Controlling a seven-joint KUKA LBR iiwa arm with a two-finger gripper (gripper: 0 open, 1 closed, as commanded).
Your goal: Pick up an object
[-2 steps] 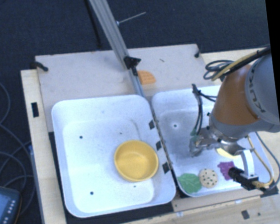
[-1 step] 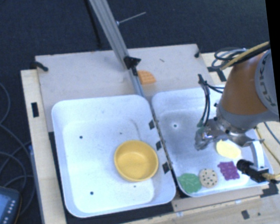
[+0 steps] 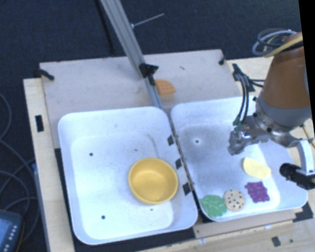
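Bench carries two bins (image 3: pixel 71 162). Gripper (image 3: pixel 236 143) hangs in the right bin; finger state cannot be judged. Yellow piece (image 3: pixel 256 168) lies at its 4 o'clock, untouched. Risk: descending here misses it.

Even, fairly bright overhead light washes the two white bins (image 3: pixel 117 119) almost to glare, their floors bleached with only faint grey speckle, while the dark floor (image 3: pixel 20 31) around the bench falls nearly black. Shadows are soft and short: a dim one inside the yellow bowl (image 3: pixel 153 180) and a greyish patch on the right bin floor near the gripper (image 3: pixel 238 143). The whole frame is slightly soft and low in resolution, with a cool bluish cast, and small things look smeared at their edges.
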